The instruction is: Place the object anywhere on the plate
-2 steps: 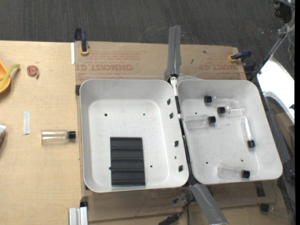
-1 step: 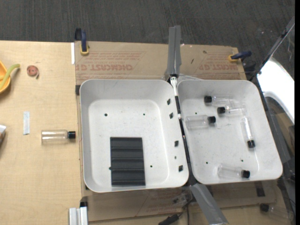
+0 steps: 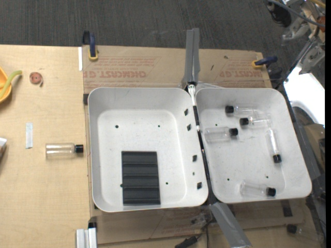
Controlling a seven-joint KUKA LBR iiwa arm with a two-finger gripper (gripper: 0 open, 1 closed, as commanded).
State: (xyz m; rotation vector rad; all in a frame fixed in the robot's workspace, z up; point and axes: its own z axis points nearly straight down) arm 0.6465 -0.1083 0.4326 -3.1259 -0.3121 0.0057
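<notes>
Vials, clear with black caps, lie scattered in the right bin, several bunched toward its back edge. They look round and slick, so one could roll or slip free, or catch the wall on the way to the dark ribbed plate by the left bin's front edge. The tool seems to hang beyond the back right corner; whether it is clenched I cannot tell.

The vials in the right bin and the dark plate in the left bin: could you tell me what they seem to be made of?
Vials: clear glass or plastic, see-through bodies with glints, black caps probably plastic. Dark plate: matte black, ribbed, likely plastic or rubber.
</notes>
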